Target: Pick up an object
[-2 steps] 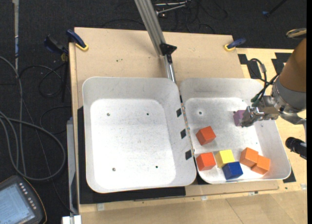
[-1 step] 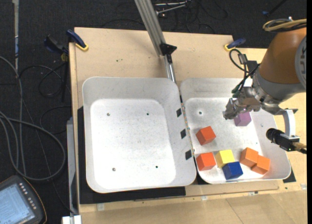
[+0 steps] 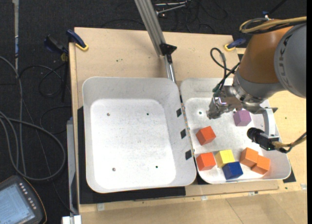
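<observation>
The right bin (image 3: 195, 96) holds several small blocks: an orange cube (image 3: 205, 135) near its middle, a second orange cube (image 3: 206, 160) at the front, a yellow cube (image 3: 225, 157), a blue cube (image 3: 232, 170), two orange blocks (image 3: 255, 160) at the front right, and a purple cube (image 3: 242, 117). My gripper (image 3: 214, 112) hangs over the upper middle of this bin, left of the purple cube and above the middle orange cube. I see nothing between its fingers.
The left bin (image 3: 92, 121) lies beside the right one on the wooden bench (image 3: 122, 52). A grey metal pole (image 3: 148, 13) slants in from the top down to the bins' shared edge. Blue-and-yellow clamps (image 3: 77, 40) sit at the bench's back corners.
</observation>
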Robot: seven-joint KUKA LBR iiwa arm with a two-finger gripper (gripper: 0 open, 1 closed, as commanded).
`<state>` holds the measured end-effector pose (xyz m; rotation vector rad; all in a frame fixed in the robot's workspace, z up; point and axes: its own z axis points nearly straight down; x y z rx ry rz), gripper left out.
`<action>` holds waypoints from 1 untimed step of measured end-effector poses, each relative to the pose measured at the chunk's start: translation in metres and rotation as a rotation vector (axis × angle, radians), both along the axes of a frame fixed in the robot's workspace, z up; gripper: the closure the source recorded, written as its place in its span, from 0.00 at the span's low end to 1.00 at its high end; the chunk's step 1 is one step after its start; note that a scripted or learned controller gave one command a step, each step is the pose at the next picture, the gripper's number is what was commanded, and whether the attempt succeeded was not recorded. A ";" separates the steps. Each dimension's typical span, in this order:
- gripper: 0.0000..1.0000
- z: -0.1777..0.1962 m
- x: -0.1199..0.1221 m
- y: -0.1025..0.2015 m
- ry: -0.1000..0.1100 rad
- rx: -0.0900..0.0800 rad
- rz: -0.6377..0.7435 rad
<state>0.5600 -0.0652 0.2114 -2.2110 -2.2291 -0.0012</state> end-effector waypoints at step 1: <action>1.00 0.003 0.008 0.043 -0.002 0.000 0.000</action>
